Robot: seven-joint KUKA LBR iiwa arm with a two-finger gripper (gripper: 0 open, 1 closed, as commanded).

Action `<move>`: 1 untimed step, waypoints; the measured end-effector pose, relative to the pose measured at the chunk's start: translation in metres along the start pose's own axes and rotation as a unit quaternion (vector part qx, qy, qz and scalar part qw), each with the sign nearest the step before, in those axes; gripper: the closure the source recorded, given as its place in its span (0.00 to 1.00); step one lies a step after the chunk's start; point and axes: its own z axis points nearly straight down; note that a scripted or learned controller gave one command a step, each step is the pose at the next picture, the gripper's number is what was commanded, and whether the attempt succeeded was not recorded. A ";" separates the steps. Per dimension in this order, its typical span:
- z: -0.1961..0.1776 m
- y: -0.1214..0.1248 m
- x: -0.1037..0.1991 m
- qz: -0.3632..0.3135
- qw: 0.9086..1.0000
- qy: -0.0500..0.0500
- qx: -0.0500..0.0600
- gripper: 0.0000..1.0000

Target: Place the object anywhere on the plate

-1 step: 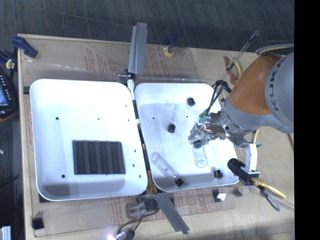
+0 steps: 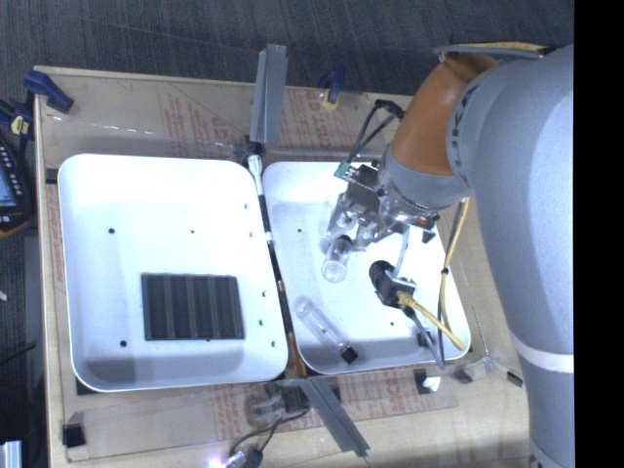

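- Two shallow white bins sit side by side on the bench: the left bin (image 2: 97, 193) and the right bin (image 2: 292, 188), their inner rims close together.
- On the floor of the left bin, toward its near side, lies a dark grey ribbed rectangular plate (image 2: 192, 306), flat and apart from the bin walls.
- The grey arm (image 2: 522, 164) with its orange band (image 2: 434, 105) reaches in from the right, over the right bin.
- The gripper (image 2: 338, 258) hangs over the middle of the right bin, pointing down and to the left.
- At its tip a small clear, glassy object shows, but the glare on the white floor makes it impossible to tell how far the claw is parted or whether it has hold of anything.
- A clear tube-like object with a dark end (image 2: 326, 329) lies on the floor of the right bin, near the near-left corner, aslant, apart from the gripper and well apart from the plate.
- Yellow and black cables (image 2: 429, 315) trail from the wrist across the right bin's near-right part.
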 end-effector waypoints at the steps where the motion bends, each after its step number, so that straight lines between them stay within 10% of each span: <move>1: 0.034 0.060 0.076 0.014 1.000 0.000 0.001 1.00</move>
